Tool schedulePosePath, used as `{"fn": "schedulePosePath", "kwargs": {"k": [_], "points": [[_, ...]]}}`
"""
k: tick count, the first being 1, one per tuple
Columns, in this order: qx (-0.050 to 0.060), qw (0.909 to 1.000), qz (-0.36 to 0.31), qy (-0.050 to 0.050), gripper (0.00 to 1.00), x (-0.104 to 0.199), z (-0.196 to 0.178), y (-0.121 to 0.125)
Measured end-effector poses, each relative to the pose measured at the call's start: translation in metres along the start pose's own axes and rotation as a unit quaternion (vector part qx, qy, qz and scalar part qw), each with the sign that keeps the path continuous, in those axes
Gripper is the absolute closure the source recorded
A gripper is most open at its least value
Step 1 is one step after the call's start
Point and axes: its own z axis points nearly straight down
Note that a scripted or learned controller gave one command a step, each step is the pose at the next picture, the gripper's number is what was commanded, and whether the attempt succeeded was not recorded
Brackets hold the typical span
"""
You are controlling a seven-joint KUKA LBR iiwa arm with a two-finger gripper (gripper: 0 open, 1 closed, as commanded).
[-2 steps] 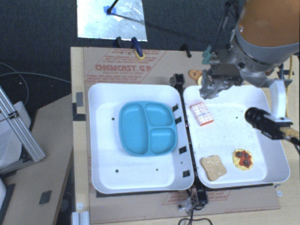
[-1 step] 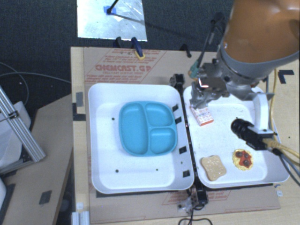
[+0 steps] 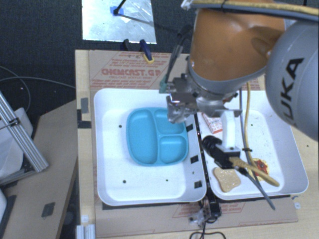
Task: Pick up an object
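Over the left bin [image 3: 109,183] hangs the big arm [image 3: 234,39], its gripper [image 3: 175,114] low at the blue plate's [image 3: 149,138] top edge. Nothing looks picked up yet. Whether it is gripping cannot be told. Small toast [image 3: 227,179] waits nearby.

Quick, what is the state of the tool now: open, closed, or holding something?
Tool: cannot be told; it is over the blue tray.

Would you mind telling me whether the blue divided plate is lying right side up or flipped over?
Right side up: the plate lies flat in the left bin, its three compartments facing up with raised dividers visible.
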Motion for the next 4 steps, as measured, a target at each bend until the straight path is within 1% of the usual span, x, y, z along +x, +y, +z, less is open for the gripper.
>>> {"fn": "schedulePosePath", "kwargs": {"k": [1,2,3,4], "points": [[-0.002,1.0,0.0,0.0,1.0,-0.002,-0.012,0.001],[0.0,1.0,0.0,0.0,1.0,0.069,0.059,-0.003],[-0.007,1.0,0.004,0.001,1.0,0.064,0.21,0.162],[0.001,1.0,0.004,-0.001,1.0,0.01,0.212,0.136]]}}
